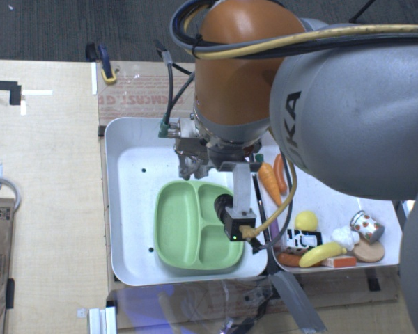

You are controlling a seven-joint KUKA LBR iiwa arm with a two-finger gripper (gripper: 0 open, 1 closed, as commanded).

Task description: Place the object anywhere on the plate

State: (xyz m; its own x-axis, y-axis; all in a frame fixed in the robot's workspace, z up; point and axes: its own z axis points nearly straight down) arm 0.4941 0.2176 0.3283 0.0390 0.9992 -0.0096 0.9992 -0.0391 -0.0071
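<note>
A light green plate (pixel 188 228) with three compartments lies in the left white bin (pixel 129 186), toward its front right. My gripper (pixel 190 167) hangs just above the plate's far rim, under the orange wrist. Nothing can be made out in it. An orange carrot (pixel 269 181) lies in the right bin, close beside the wrist and partly hidden by the arm.
The right bin (pixel 327 204) holds a yellow lemon (pixel 306 220), a banana (pixel 320 254), a brown round piece (pixel 368 251), a small patterned cup (pixel 363 223) and a red-orange strip (pixel 338 262). The grey arm covers most of that bin. Wooden bench lies to the left.
</note>
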